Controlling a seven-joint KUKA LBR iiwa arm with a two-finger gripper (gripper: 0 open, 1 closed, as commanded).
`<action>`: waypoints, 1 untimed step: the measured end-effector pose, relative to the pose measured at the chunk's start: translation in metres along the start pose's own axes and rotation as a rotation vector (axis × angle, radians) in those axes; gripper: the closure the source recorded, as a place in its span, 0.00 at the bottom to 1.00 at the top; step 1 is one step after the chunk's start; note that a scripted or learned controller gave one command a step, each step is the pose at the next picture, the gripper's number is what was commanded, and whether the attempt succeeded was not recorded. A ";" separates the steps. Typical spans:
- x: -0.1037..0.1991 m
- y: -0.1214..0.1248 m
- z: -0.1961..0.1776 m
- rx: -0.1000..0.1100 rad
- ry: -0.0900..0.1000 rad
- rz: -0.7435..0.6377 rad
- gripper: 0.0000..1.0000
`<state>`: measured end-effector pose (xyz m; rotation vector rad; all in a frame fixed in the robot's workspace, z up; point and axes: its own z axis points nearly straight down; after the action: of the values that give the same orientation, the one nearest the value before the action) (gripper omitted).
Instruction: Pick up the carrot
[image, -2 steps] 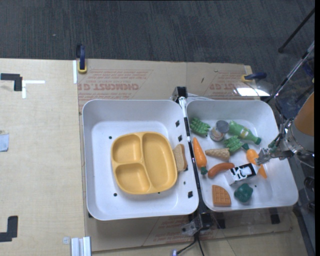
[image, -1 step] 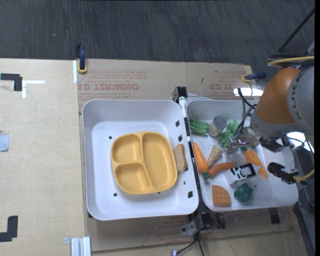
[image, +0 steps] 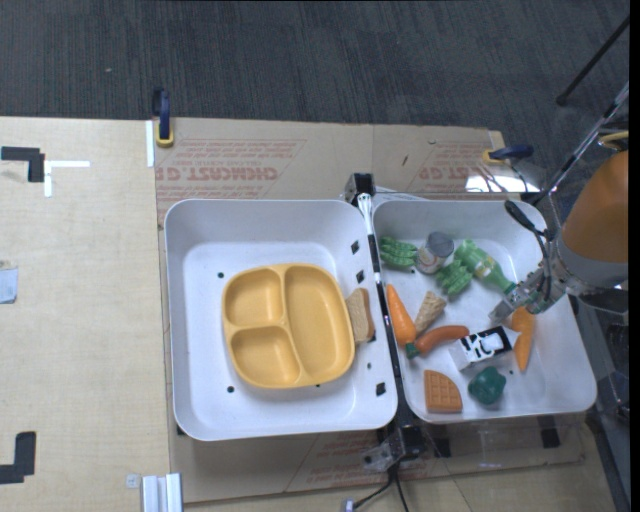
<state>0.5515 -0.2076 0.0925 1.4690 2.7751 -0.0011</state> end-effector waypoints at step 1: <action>0.042 0.052 -0.077 -0.002 -0.002 0.303 1.00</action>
<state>0.5711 -0.1432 0.1693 1.8691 2.5189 0.0006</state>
